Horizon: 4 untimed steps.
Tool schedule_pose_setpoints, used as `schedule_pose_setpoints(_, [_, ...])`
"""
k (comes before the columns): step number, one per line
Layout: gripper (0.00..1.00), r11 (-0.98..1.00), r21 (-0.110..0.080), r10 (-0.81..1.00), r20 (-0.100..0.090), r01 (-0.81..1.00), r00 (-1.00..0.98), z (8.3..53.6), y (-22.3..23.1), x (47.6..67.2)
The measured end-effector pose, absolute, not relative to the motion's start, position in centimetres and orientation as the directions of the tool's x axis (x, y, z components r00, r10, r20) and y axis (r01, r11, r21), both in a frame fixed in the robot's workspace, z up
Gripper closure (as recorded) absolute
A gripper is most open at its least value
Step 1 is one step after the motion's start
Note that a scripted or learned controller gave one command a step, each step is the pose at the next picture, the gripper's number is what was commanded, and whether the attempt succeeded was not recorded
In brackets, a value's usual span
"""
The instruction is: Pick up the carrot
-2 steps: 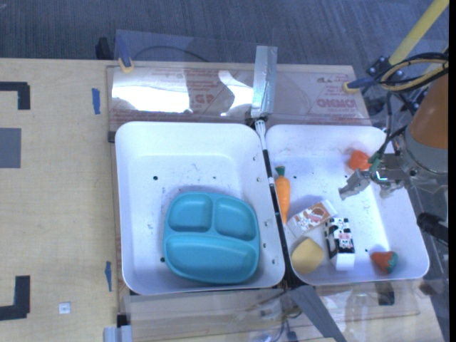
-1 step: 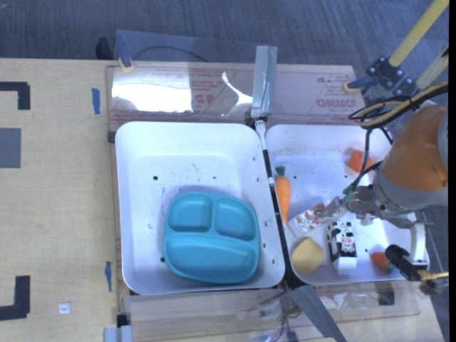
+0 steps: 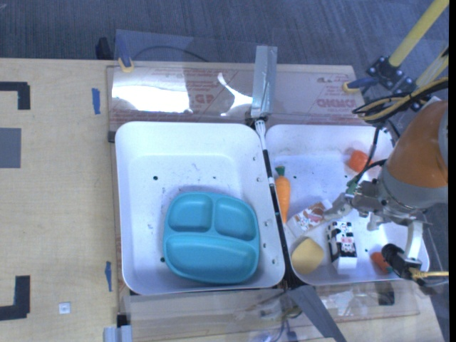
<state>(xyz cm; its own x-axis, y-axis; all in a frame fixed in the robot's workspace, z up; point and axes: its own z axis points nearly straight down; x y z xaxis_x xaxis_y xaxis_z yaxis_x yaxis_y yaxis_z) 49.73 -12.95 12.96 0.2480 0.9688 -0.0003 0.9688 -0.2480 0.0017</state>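
The carrot point(image 3: 283, 195) is orange with a green top. It lies lengthwise along the left wall of the right bin point(image 3: 313, 142), green end pointing to the back. The gripper point(image 3: 358, 199) hangs over the right half of that bin, below the arm's orange band point(image 3: 422, 155). It is well to the right of the carrot and apart from it, just above a black-and-white carton point(image 3: 344, 245). Nothing of the carrot is in its grasp.
A blue divided plate point(image 3: 211, 236) fills the front of the left bin point(image 3: 142, 155). The right bin also holds a yellow rounded item point(image 3: 307, 255), a small printed packet point(image 3: 311, 217), an orange piece point(image 3: 358, 160) at the back and a red-orange piece point(image 3: 380, 262) at the front right.
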Motion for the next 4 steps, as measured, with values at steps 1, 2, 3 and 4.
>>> schedule_pose_setpoints(1, [1.00, -0.249, 0.003, 0.969, 0.000, 0.969, 0.249, 13.9, -12.9, 49.8])
schedule_pose_setpoints(2, [1.00, -0.250, 0.008, 0.968, 0.005, 0.968, 0.250, 27.6, -4.5, 48.2])
schedule_pose_setpoints(3, [1.00, -0.580, -0.001, 0.814, -0.002, 0.814, 0.580, 26.8, -4.0, 49.5])
schedule_pose_setpoints(4, [1.00, -0.843, 0.000, 0.537, -0.002, 0.537, 0.843, 26.4, -3.4, 48.8])
